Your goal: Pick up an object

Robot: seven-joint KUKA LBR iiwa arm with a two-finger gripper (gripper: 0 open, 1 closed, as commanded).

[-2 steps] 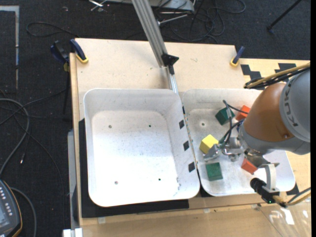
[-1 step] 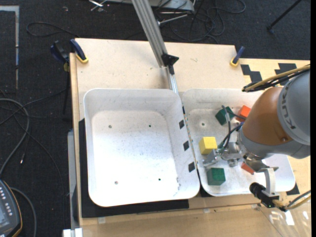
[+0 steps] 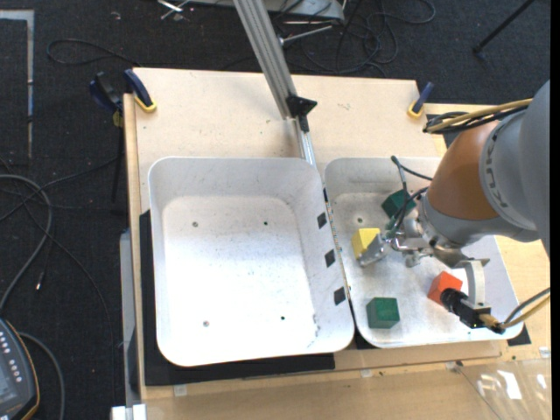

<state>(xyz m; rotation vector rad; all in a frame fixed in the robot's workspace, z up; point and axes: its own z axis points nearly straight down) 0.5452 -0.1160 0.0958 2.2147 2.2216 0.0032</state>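
In the right bin (image 3: 350, 178) lie a yellow block (image 3: 364, 238), a dark green cube (image 3: 382, 311) near the front, a teal piece (image 3: 395, 203) further back and an orange piece (image 3: 444, 286) to the right. My gripper (image 3: 378, 251) is low over the bin floor, right beside the yellow block's lower right side and touching or nearly touching it. The grey arm with its orange band (image 3: 464, 178) hangs over the bin's right half and hides part of the floor there.
The left bin (image 3: 229, 261) sits next to the right one, sharing a raised rim (image 3: 322, 234) in the middle. A slanted metal pole (image 3: 267, 46) runs from the back down to that rim. Clamps (image 3: 140, 90) hold the board's back corners.
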